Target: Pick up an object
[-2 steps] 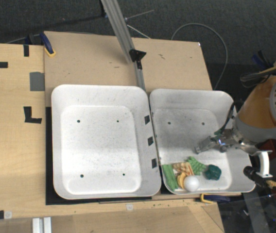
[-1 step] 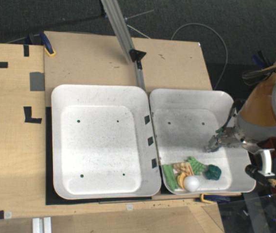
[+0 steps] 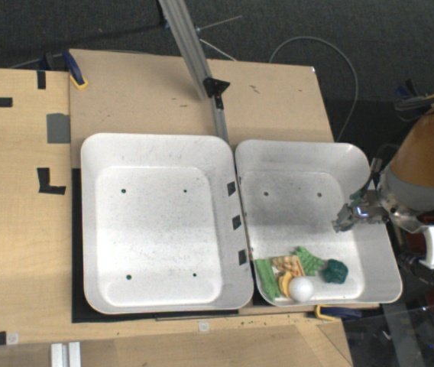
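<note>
A small heap of objects lies in the near corner of the right bin (image 3: 293, 167): a white ball (image 3: 302, 287), a dark green rounded piece (image 3: 335, 271), a light green item (image 3: 307, 260), a tan patterned piece (image 3: 286, 265) and a yellow curved piece (image 3: 284, 284). My gripper (image 3: 351, 215) hangs over the right side of that bin, up and to the right of the heap and apart from it. Nothing shows between its fingers.
The left bin (image 3: 156, 220) sits beside the right one, with black clips along the shared wall. A slanted metal bar (image 3: 190, 40) comes down from the top to the bins' junction. The arm's orange band (image 3: 422, 155) is at the right edge.
</note>
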